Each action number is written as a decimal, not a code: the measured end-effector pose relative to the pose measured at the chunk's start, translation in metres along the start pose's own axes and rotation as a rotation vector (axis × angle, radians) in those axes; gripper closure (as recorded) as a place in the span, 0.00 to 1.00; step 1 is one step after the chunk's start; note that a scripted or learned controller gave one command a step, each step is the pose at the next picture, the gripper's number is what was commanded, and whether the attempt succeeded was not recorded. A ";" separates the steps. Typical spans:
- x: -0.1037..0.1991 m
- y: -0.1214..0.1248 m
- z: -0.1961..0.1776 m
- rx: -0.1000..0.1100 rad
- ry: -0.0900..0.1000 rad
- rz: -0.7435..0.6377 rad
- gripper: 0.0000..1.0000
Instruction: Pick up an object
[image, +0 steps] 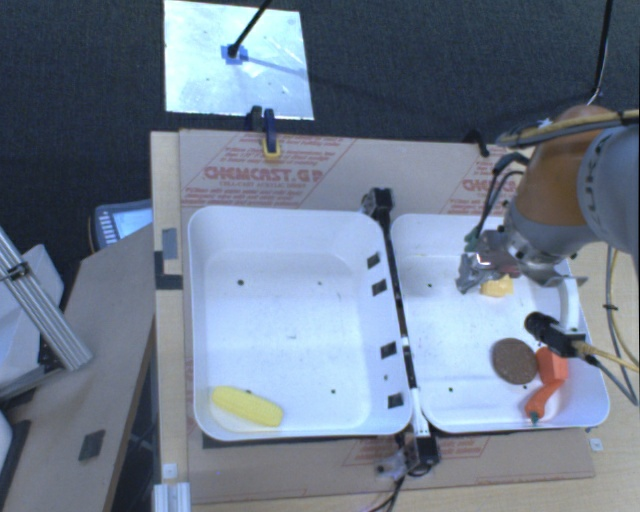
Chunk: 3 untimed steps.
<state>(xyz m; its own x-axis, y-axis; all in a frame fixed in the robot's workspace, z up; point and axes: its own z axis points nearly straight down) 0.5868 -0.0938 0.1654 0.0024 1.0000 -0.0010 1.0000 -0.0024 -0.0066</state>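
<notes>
red block lettering reading "chemcast gp" (264, 173) is printed on the pale brown sheet (330, 165) that lies on the counter under the two white bins, along its far edge, just beyond the left bin (200, 300). the same red print shows again at the far right of the sheet (480, 186), beyond the right bin (420, 250), but the arm covers part of it and only a few letters can be made out. more red marks show on the sheet's near edge (365, 452), below the bins, too small and cut off to read. no other text, numbers or labels are legible.
</notes>
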 end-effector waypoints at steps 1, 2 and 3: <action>-0.049 -0.078 0.053 0.002 0.001 0.004 1.00; -0.045 -0.073 0.050 -0.008 0.001 -0.003 0.00; -0.054 0.004 0.082 -0.015 -0.002 -0.009 0.00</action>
<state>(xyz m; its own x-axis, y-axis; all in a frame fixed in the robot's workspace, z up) 0.5904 -0.1476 0.0839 -0.0062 1.0000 -0.0025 0.9999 0.0063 0.0081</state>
